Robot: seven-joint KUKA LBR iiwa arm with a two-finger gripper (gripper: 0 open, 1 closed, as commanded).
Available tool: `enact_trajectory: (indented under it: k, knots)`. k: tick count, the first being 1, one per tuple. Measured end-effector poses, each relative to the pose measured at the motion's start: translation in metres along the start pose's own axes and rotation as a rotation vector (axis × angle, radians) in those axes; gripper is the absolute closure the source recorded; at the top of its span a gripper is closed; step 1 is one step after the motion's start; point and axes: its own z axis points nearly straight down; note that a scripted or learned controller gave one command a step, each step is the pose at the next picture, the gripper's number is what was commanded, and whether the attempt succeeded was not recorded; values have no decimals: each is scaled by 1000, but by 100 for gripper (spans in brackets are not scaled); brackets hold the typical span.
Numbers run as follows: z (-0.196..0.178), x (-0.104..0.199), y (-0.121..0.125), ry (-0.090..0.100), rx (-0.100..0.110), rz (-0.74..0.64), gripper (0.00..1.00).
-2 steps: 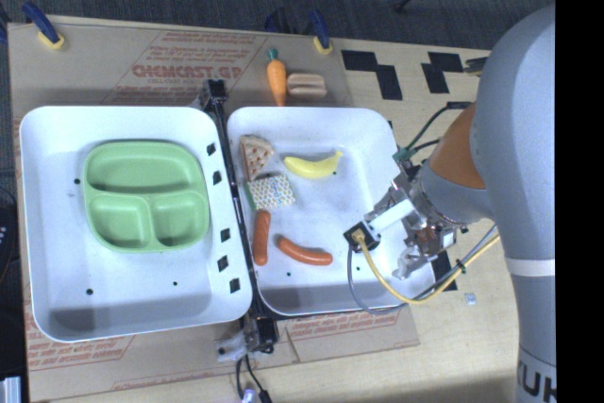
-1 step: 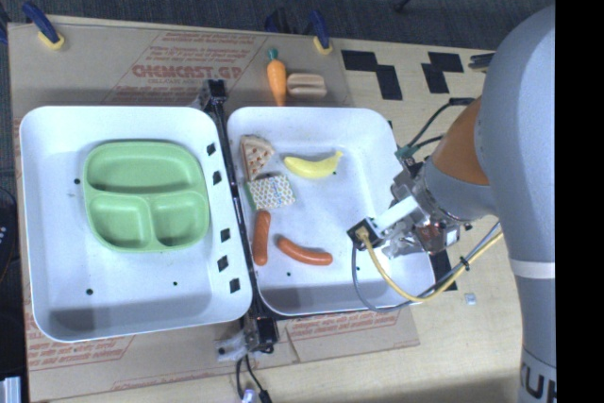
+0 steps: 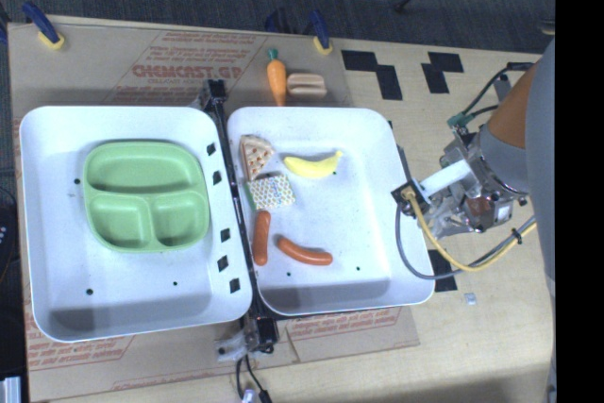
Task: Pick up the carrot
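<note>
The carrot, orange with a green top, lies on the cardboard-covered bench just behind the far rim of the right bin, outside both bins. It points roughly toward the bin. My gripper hangs off the right side of the right bin, past its right rim, among yellow and white cables. It is far from the carrot, and I see nothing held in it.
A small bun-like toy lies right beside the carrot. The right bin holds a banana, a sandwich wedge, a speckled block and two sausages. The left bin holds a green divided tray. A blue clamp stands near the carrot.
</note>
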Motion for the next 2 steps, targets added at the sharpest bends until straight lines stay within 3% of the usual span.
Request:
enact_trajectory:
  k: [2]
  knots:
    - [-13,0,0,-1,1,-2,100]
